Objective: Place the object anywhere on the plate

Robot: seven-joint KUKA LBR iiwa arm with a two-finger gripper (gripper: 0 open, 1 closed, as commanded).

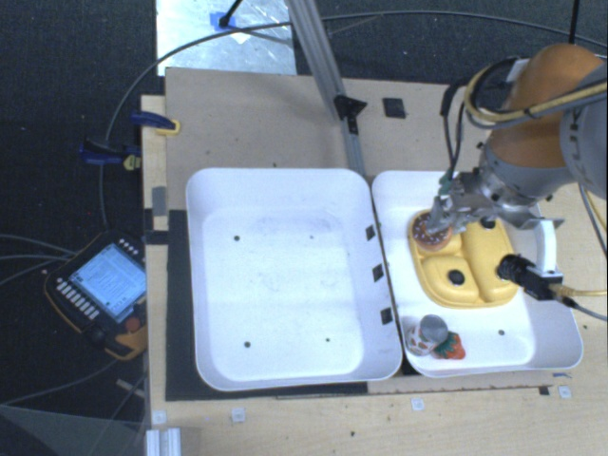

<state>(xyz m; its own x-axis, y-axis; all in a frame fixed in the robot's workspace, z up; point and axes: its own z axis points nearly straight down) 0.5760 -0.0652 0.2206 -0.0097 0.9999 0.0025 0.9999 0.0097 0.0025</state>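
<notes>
Cardboard-brown bench top (266, 122) carries two shallow white bins side by side, and dark carpet lies around it with several cables. On the floor at the left lies a teach pendant (100, 288) with a lit screen, and blue clamps (119, 152) grip the left edge of the bench. A grey pole (318, 50) runs down at a slant from the top toward the place where the bins meet.

The left bin (280, 274) is white with a few small dark spots. The right bin (532, 345) holds a yellow plate (470, 269), which is divided into compartments; its long axis goes from upper left to lower right. In the round compartment at the upper left of the plate lies a small brown ring-shaped object, like a doughnut (435, 236).

The gripper (445, 212) hangs directly above this doughnut, very near or touching it; I cannot tell how far it is open or whether it grips anything. In the front left corner of the right bin rest a small grey object (433, 329) and an orange-red object (450, 348), just beside each other.
</notes>
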